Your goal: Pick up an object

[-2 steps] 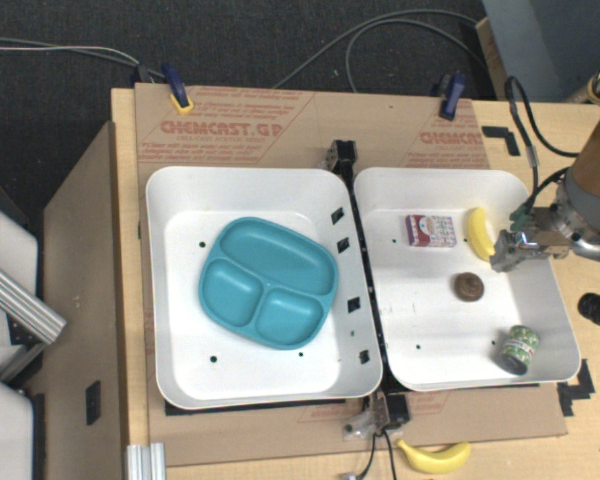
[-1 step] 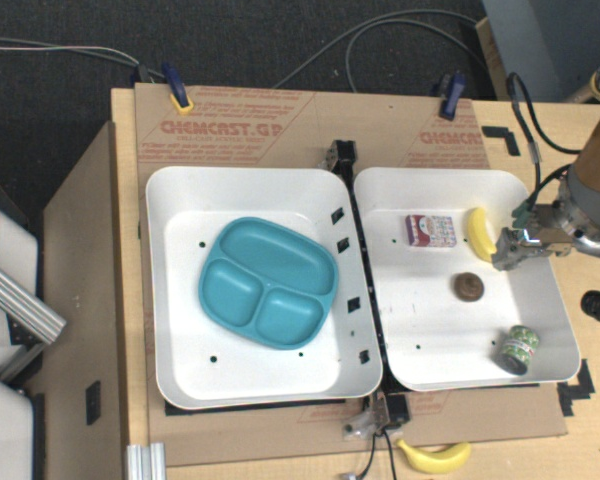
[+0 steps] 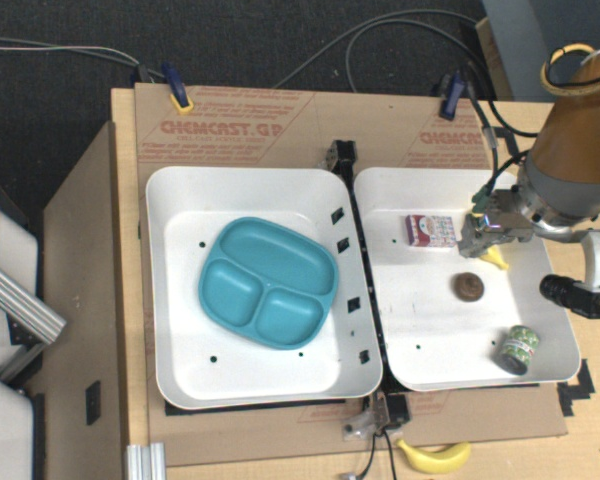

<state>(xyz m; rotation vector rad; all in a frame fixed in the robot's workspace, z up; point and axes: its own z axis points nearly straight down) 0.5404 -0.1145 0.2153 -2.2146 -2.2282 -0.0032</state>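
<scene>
Reaching in from the right, the arm (image 3: 572,118) hangs its jaws (image 3: 487,230) low over the right bin (image 3: 420,363), near the bin's far right side — whether they are open or closed, cannot tell, the metal there is too cluttered. A small yellow piece (image 3: 494,258) peeks out just below the jaws, touching or nearly so; cannot tell if it is between them. A red-and-white box (image 3: 430,231) lies flat just left of the jaws, apart from them. A brown round object (image 3: 468,287) sits near, toward the bin's middle. A green-patterned can (image 3: 517,349) lies well apart in the near right corner. Left bin (image 3: 170,268) carries a blue divided plate (image 3: 268,281). On the worktop (image 3: 230,118), a banana (image 3: 435,456) lies outside the bins at the near edge.
</scene>
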